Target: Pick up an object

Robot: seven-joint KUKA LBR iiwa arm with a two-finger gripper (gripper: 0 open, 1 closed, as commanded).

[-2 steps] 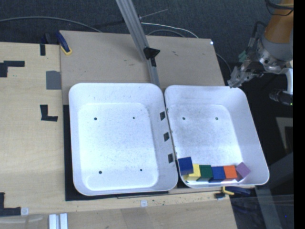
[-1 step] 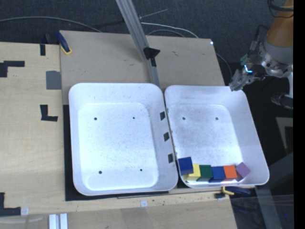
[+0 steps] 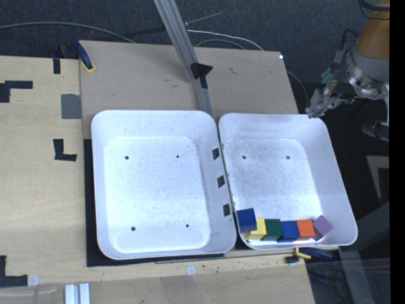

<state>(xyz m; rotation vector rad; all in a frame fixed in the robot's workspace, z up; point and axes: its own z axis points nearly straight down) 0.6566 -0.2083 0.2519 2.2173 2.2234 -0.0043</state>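
1. The arm enters at the upper right, its orange band above a grey wrist.
2. The gripper hangs just outside the far right corner of the right bin, over the dark area beside the bench; I cannot tell how it is set, as it is too small and blurred, and nothing shows in it.
3. The blocks lie in a row along the near wall of the right bin, well apart from the gripper.
4. From left to right they are: a blue block, a yellow block partly under it, a green block, a second blue block, an orange block and a purple block.
5. The blocks touch or nearly touch one another; the purple one sits tilted at the bin's near right corner.
6. The left bin stands beside the right one, their rims meeting in the middle.
7. A metal post slants up from behind the bins.
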